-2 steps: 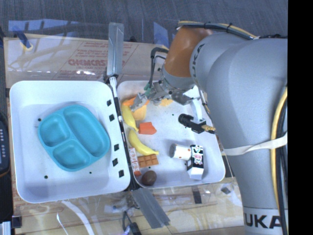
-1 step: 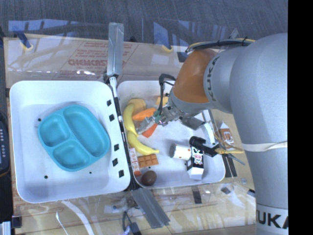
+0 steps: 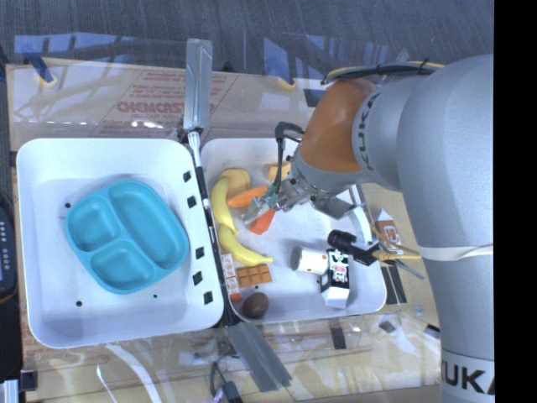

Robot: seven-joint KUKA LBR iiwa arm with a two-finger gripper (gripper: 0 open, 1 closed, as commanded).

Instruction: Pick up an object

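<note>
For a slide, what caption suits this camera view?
Grey arm's claw hovers over carrots beside a banana; blue plate lies in the other bin.

Arm (image 3: 436,183): large smooth grey casing of rounded cylindrical sections. An orange band (image 3: 336,128) rings the arm just above the tool, glossy, with dark lettering running along the grey edge beside it. A thin black cable loops out beside the band, close to the tool. Tool (image 3: 275,198): small grey-metal assembly, details blurred. White "KUKA" lettering, partly cut off, marks the casing far from the tool.
</note>
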